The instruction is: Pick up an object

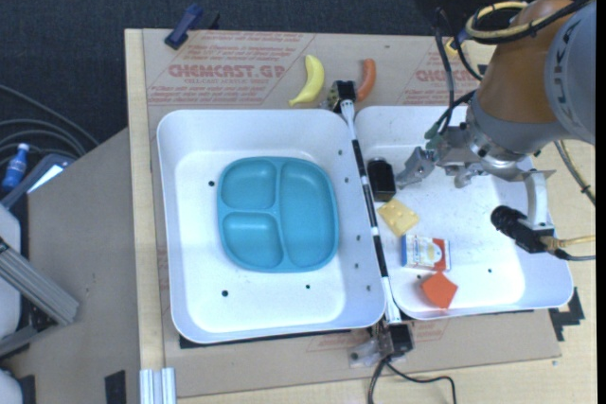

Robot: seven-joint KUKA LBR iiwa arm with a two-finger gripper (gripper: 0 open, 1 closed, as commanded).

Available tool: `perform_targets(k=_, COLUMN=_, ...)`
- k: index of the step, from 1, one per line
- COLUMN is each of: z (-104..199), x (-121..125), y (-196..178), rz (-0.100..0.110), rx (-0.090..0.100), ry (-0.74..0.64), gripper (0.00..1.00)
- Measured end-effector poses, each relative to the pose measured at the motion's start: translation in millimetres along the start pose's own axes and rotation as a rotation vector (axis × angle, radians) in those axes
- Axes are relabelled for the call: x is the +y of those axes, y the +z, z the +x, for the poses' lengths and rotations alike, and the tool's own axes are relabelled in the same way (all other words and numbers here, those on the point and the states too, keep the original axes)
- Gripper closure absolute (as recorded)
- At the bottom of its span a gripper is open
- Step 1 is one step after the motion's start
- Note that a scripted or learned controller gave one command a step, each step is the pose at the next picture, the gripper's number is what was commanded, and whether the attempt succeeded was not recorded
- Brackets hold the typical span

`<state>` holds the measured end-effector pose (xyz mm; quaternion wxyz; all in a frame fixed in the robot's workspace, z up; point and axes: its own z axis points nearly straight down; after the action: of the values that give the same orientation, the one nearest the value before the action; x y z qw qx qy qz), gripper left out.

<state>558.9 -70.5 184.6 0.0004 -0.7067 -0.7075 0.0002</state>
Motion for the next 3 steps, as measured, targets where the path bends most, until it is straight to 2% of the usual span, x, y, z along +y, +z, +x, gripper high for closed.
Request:
perform_targets(k=1, z=-20.6, x=22.5, y=82.2, rz=-0.012, rx=-0.002, ry=0.002, gripper=0.0)
perform_targets(k=2, z=-20.7, x=23.0, y=72.0, rz=-0.014, rx=-0.003, ry=0.001, gripper=1.0)
perform_targets(k=3, z=-20.6, x=22.9, y=72.2, rz=-0.013, rx=-0.003, ry=0.001, gripper=0.0)
